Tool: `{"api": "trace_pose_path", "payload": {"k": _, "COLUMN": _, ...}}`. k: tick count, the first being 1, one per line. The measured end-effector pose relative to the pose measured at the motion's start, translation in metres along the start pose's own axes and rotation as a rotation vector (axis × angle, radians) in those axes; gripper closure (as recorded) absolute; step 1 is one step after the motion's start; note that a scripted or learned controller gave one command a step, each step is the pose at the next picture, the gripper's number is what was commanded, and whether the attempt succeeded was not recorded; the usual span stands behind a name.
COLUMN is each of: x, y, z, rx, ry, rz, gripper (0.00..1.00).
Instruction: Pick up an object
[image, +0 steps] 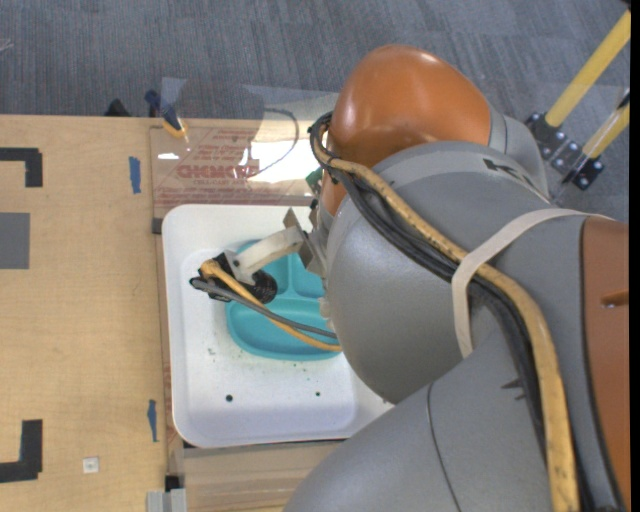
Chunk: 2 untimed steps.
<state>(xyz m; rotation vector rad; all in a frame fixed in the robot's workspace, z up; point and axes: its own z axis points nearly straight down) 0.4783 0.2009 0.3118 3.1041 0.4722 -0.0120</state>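
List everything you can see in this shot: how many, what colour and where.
divided dish: 1, teal, lying in the bin, partly under the arm
bin: 1, white, shallow, centre of the view
dark specks: a few, on the bin floor below the dish in the view
bench top: 1, pale wood with black marks, left of the bin
tape strips: at least 2, blue, on the bench along the bin's left side
clear sheet: 1, transparent with red lettering, above the bin in the view
poles: 2, yellow, top right
floor: grey, along the top
robot arm: 1, grey with orange parts, reaching in from the right over the bin
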Motion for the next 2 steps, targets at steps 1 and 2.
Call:
{"api": "trace_pose_path", "payload": {"k": 1, "x": 0.024, "y": -0.018, "z": -0.100, "rx": -0.001, "ry": 0.009, "rz": -0.381, "gripper": 1.00}}
{"api": "trace_pose_path", "payload": {"k": 2, "x": -0.003, "y": 0.008, "z": 0.028, "rx": -0.001, "ry": -0.005, "rz": -0.387, "gripper": 1.00}}
